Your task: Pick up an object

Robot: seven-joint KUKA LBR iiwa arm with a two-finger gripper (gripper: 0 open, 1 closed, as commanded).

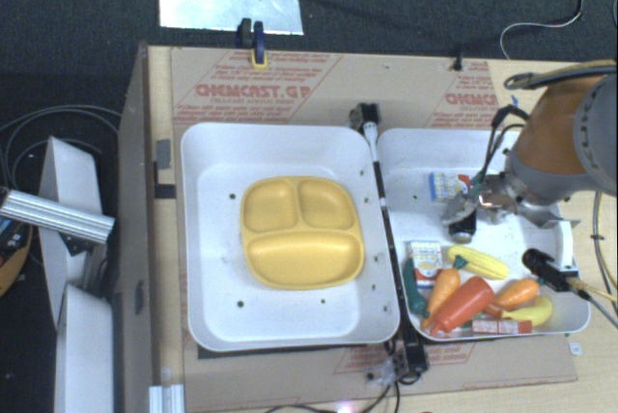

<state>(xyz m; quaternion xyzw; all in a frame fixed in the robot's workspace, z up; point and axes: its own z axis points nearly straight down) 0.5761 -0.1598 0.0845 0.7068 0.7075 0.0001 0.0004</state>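
The right bin [410, 151] holds a heap of toy food along its near side: a red pepper [462, 302], an orange carrot [441, 287], a yellow banana [478, 261], a small orange piece [517, 291], another yellow piece [534, 312] and a small white carton [426, 258]. A flat packet [444, 184] lies further back. My gripper [463, 221] hangs low over the middle of this bin, just behind the banana. Nothing shows between its tips.
The left bin [208, 208] bears a yellow divided plate [299, 231]. A black bar [379, 179] runs along the seam between the bins. The arm's orange band [555, 126] crosses the right bin's far right side. Cardboard [290, 83] lies behind both bins.
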